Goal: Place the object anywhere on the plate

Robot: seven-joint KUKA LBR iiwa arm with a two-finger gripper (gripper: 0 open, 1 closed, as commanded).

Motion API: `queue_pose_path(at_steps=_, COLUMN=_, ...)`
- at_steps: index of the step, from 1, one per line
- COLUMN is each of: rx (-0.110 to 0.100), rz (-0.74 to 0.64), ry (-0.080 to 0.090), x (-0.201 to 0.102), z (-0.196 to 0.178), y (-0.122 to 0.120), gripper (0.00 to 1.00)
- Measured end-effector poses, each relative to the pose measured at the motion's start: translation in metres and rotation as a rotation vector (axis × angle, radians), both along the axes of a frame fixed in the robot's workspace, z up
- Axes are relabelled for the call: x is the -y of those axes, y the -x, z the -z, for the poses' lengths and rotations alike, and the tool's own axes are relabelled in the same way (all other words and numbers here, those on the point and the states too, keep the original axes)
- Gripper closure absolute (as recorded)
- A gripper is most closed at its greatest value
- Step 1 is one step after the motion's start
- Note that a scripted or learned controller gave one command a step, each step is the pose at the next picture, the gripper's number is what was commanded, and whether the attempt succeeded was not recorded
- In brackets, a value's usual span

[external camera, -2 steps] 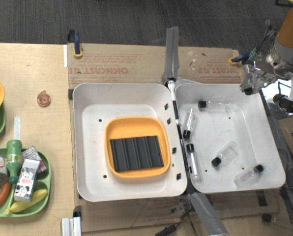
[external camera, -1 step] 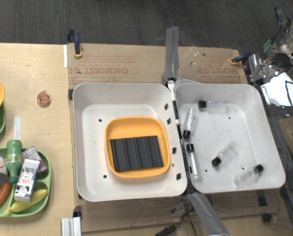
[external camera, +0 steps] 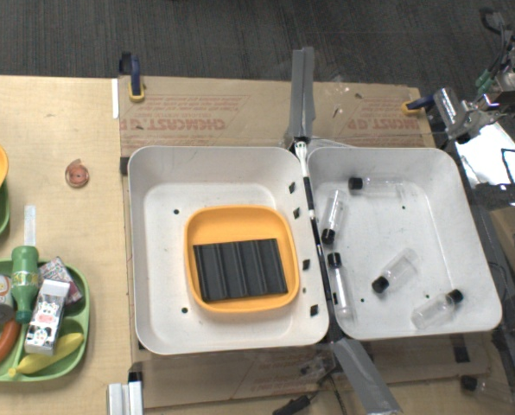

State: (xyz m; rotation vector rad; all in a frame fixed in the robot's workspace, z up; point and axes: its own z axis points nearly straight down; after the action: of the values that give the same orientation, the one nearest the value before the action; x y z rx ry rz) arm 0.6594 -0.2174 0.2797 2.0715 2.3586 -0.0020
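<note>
Orange and rounded at its corners, the plate (external camera: 240, 223) sat in the middle of the left white bin (external camera: 154, 188). On the plate lay a dark grey ribbed block (external camera: 240, 269), flat and fully inside the rim, nearer the plate's front edge than its back. Whether the pincer was open or closed could not be told

Right of the plate, past the divide between the bins, the right white bin (external camera: 465, 232) held 5 clear vials with black caps. 1 long vial (external camera: 333, 214) lay closest to the plate, against that bin's near wall, and another long vial (external camera: 336, 282) lay just in front of it along the same wall. A short vial (external camera: 367, 182) lay further right and towards the back. A 4th vial (external camera: 394, 273) lay further right again, and the 5th vial (external camera: 435, 309) was the farthest from the plate, in the front right corner

Both bins rested on a sheet of brown cardboard (external camera: 197, 115) with red print, which showed behind the plate. A blue clamp (external camera: 130, 67) gripped the cardboard behind and left of the plate, and a 2nd blue clamp (external camera: 422, 105) behind and right of it

Well left of the plate, on the wooden bench (external camera: 59, 111), stood a green tray (external camera: 76, 340) of toy food, with a green bottle (external camera: 24, 275) upright in it. Behind the tray lay a small pink piece (external camera: 77, 175)
</note>
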Motion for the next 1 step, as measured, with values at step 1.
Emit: queue_pose_path(at_steps=1, rx=-0.002, rz=-0.148, ry=-0.001, x=0.0041, z=-0.1615, y=0.0036, gripper=1.0)
